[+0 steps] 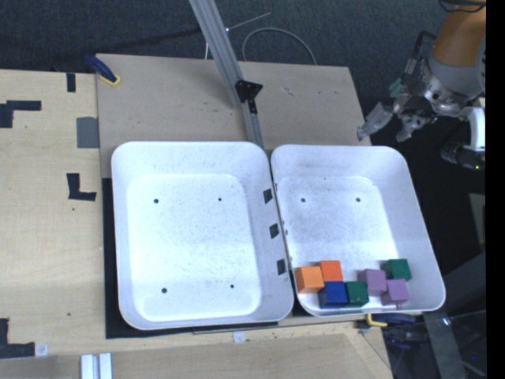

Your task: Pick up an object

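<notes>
Looking at the upper right, you see the gripper (387,125) hanging spread wide and holding nothing beyond the right bin (410,188), whose near edge gathers orange (310,278), blue (335,293), green (398,269) and purple blocks (372,279), on a wooden bench (47,235).

Blocks (355,284) clustered along the near edge of the right bin (410,188)

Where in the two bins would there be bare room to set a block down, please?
The whole left bin floor is bare. In the right bin, the far and middle floor, from the far wall to the blocks, is free. It is crowded along the near wall: orange blocks, blue block, green blocks and purple blocks huddle there.
</notes>
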Controlling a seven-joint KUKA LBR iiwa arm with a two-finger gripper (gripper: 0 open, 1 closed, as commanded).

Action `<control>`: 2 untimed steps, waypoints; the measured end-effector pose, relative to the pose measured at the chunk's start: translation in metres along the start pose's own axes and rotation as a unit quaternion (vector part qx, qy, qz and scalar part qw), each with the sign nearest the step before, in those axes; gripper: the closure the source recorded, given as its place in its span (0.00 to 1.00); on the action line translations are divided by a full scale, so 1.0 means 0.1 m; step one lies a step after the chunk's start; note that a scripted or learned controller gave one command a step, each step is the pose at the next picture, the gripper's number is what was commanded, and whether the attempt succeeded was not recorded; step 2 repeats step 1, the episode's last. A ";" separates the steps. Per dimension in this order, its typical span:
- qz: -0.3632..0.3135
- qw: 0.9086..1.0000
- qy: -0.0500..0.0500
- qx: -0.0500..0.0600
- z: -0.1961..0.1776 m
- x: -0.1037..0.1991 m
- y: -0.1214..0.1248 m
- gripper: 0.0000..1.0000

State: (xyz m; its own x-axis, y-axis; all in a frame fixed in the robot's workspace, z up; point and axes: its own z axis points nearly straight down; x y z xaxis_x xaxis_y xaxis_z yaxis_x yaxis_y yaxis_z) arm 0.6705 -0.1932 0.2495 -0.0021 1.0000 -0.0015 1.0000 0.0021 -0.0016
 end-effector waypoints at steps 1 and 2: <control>0.001 1.000 0.002 0.004 1.10 0.18 -0.30 0.00; 0.001 1.000 0.002 0.004 1.10 0.18 -0.30 0.00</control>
